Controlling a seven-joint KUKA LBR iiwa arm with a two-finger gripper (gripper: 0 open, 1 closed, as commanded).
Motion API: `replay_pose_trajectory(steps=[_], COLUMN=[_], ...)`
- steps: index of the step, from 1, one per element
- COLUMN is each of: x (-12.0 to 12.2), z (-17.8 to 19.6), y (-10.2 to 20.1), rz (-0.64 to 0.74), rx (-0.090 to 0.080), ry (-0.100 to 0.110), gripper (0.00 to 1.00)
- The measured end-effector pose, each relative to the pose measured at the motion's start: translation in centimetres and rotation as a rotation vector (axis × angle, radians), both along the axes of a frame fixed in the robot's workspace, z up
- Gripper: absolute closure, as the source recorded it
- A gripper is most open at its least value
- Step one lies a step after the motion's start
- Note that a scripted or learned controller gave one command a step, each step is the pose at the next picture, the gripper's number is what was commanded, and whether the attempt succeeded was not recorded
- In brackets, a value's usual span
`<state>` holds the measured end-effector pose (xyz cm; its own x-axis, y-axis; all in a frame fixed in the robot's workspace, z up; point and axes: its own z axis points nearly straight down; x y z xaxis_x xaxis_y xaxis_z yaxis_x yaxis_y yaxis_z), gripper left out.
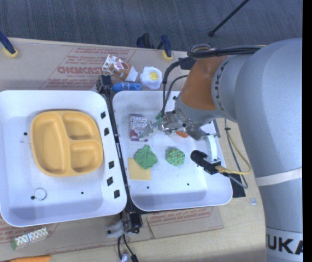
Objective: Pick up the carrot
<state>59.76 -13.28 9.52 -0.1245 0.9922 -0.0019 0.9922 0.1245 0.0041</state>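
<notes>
From above, the bench carries two white bins side by side. The left bin [3, 146] holds a yellow divided plate [66, 142], which sits toward its far half, and a small clear ring [39, 194] lies near the front left corner.

The right bin [199, 192] is busier. The grey arm [265, 119] comes in from the right, its orange band [199, 89] bent over the far part of this bin, and the gripper [169, 125] points down and leftward there. A small orange piece, the carrot [182, 134], peeks out just beside the gripper's underside, on its right; most of it is hidden by the wrist. How the fingers stand I cannot tell (the wrist body covers them), nor whether anything sits between them.

Just left of the gripper lies a small printed packet [138, 127]. Nearer the front, a green leafy piece [145, 157] rests partly on a yellow slice [140, 171], and a round green knobbly piece [175, 156] lies to their right, apart from them.

Beyond the bins, on the cardboard, sit a snack wrapper [115, 66], a blue item [126, 85] and a fried egg toy [151, 76].
</notes>
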Motion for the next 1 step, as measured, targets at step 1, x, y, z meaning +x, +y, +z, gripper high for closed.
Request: replay_pose_trajectory(steps=[1], x=[1.64], z=[-0.02], y=[2.61], rz=[0.027], rx=[0.0], ry=[0.001], gripper=[0.0])
